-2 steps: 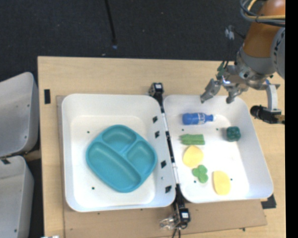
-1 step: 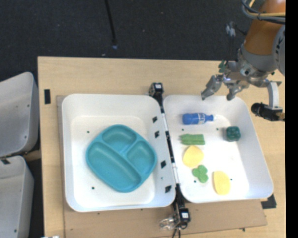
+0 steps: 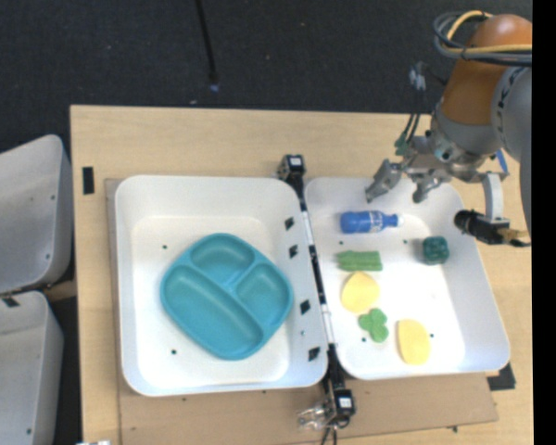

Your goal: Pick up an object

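My gripper [image 3: 400, 186] hangs over the far edge of the right bin [image 3: 463, 341], fingers spread open and nothing between them. Just below it lies a blue bottle [image 3: 368, 221] on its side. Nearer the front lie a green flat block [image 3: 360, 260], a yellow round piece [image 3: 359, 292], a small green clover-shaped toy [image 3: 374, 324] and a yellow oval piece [image 3: 412, 341]. A dark teal small object [image 3: 435, 249] sits toward the bin's right side.
The left bin [image 3: 139, 221] holds a teal divided plate [image 3: 224, 294]. A black clamp [image 3: 292, 167] sits at the far end of the divider between the bins. A black part [image 3: 482, 226] on the arm overhangs the right bin's right rim.
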You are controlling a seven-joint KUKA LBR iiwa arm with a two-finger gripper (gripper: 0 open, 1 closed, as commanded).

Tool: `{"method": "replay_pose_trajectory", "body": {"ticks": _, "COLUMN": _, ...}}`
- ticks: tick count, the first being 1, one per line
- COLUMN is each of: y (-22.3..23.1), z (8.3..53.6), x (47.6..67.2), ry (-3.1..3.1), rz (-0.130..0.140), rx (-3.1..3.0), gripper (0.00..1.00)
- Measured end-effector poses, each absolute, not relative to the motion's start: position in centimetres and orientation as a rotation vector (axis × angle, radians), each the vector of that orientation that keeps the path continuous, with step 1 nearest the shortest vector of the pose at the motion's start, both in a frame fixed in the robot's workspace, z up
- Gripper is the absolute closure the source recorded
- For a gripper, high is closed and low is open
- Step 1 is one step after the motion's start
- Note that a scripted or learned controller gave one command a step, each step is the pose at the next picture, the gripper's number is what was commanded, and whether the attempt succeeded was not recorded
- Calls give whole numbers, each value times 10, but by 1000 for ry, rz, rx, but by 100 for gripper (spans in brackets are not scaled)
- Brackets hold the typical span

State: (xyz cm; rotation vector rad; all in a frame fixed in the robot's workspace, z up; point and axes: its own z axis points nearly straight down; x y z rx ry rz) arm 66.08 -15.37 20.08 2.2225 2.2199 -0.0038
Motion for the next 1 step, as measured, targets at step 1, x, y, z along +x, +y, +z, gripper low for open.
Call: {"method": "replay_pose_trajectory", "body": {"ticks": 1, "y": -151, "z": 141, "x": 667, "ry": 2225, "rz": -5, "rx": 2219, "gripper": 0}}
